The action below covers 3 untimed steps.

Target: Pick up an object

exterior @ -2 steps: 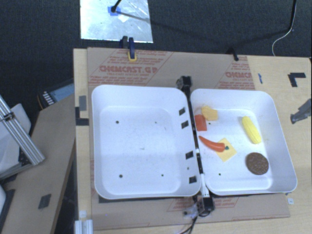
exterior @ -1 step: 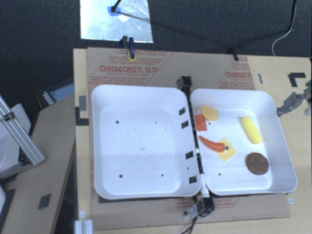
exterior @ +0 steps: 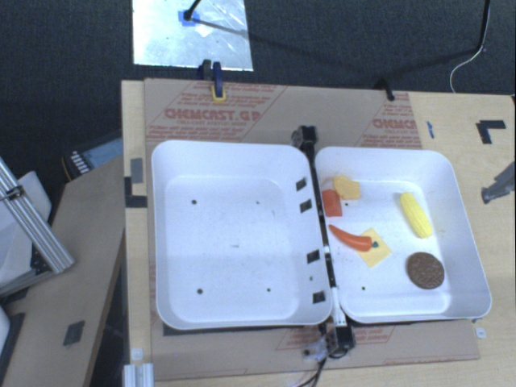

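Bench | left bin bare | right bin: corn nearest right wall | claw at frame edge, opening unreadable

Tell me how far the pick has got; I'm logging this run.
Nothing looks picked yet. The corn, cookie, chili pepper and cheese pieces all lie in the right bin. A grey arm part sits at the right edge, off the bin. Approach, grasp and lift remain.
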Available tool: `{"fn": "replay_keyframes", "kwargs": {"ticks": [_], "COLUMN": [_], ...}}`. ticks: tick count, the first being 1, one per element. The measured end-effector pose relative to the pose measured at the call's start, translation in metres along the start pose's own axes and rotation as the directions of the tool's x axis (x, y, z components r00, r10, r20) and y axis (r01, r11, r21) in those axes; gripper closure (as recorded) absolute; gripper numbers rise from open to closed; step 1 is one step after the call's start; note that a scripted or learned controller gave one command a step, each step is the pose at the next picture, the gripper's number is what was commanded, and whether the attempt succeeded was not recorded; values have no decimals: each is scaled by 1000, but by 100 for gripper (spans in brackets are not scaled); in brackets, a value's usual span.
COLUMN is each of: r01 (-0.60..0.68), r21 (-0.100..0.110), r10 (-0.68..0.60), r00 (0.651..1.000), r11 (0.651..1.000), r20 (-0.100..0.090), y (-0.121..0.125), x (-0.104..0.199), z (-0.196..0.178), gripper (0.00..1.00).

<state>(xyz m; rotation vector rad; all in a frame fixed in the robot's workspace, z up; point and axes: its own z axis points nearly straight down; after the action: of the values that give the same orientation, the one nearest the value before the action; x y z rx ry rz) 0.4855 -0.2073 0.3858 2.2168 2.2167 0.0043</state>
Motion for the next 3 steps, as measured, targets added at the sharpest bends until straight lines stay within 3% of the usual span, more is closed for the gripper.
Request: {"fn": "replay_keyframes", "kwargs": {"ticks": [1, 2, 3], "r01": [7, 0, 6], "r21": [3, 2, 4], "r10": [-7, 0, -6], "r00": [1000, 1000, 1000], "r11": [1000, 1000, 1000], "r20": [0, -1, -1], "y": [58, -1, 45], "x": [1, 0, 1], "z": [27, 1, 46], "gripper": [0, 0, 0]}}
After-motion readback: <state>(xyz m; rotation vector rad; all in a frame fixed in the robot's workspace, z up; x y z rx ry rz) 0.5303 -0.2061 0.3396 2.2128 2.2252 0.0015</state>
